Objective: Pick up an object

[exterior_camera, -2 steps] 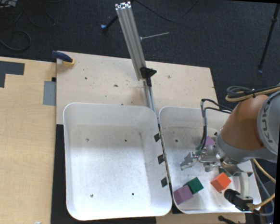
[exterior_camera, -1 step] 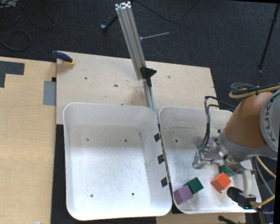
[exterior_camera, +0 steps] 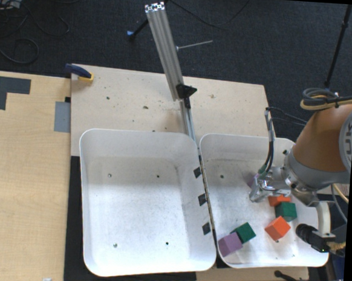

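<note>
Camera view has the arm (exterior_camera: 324, 139) reaching from the right, bent down into the right bin (exterior_camera: 235, 154), gripper (exterior_camera: 262, 189) low near its floor. Whether it grasps anything I cannot tell. Beside it lie a green block (exterior_camera: 286, 210) and orange block (exterior_camera: 277, 228); farther off, a second green block (exterior_camera: 245, 232) touches a purple block (exterior_camera: 230, 243).

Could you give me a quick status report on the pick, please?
Gripper low in right bin. Nothing visibly held. Blocks clustered beside it: orange block, green block, purple block.
</note>
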Robot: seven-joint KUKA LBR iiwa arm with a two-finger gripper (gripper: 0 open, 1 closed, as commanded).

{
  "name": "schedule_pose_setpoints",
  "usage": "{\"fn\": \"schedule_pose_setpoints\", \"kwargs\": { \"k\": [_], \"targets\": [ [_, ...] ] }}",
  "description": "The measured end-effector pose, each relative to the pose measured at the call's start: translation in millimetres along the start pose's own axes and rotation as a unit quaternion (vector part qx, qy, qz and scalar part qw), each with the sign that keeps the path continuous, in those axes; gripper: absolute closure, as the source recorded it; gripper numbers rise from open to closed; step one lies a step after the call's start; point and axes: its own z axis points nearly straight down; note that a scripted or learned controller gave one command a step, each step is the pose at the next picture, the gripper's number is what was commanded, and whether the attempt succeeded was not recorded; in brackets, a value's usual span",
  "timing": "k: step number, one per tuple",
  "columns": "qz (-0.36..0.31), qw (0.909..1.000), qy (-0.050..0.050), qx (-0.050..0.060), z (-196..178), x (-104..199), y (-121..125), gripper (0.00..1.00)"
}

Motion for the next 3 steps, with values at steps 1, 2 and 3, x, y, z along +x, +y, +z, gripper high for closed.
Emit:
{"fn": "schedule_pose_setpoints", "kwargs": {
  "k": [1,2,3],
  "targets": [
    [0.001,1.0000,0.000,-0.001,-60,5,-2,1.00],
    [0.001,1.0000,0.000,0.000,-105,4,-1,1.00],
    [0.000,1.0000,0.001,0.004,-84,57,15,1.00]
  ]
}}
